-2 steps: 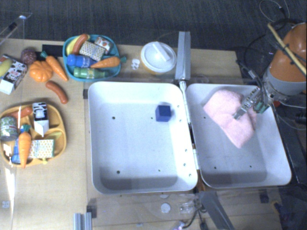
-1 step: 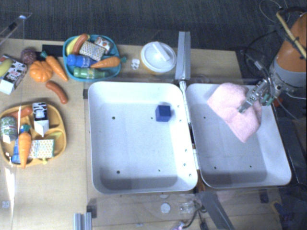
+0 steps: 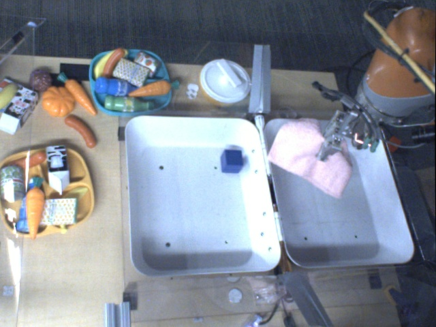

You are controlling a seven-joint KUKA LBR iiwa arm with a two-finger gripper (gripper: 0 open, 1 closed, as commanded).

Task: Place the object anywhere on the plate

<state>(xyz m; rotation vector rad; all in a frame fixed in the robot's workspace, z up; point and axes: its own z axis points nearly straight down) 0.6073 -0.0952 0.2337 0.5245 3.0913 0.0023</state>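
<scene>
In the camera view, you find the gripper (image 3: 332, 144) over the right bin (image 3: 381, 244), its fingertips pressed onto the pink cloth (image 3: 306, 157). You cannot tell how wide the jaws stand. The blue block (image 3: 232, 160) lies well to the jaws' left, in the left bin (image 3: 170, 237).

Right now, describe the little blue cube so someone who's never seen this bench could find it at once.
Look at the two white bins side by side and take the left bin. Toward its upper right, near the wall shared with the other bin, sits the blue cube. It is the lone small dark-blue block on bare white floor, while the pink cloth under the tool lies in the right bin.
</scene>
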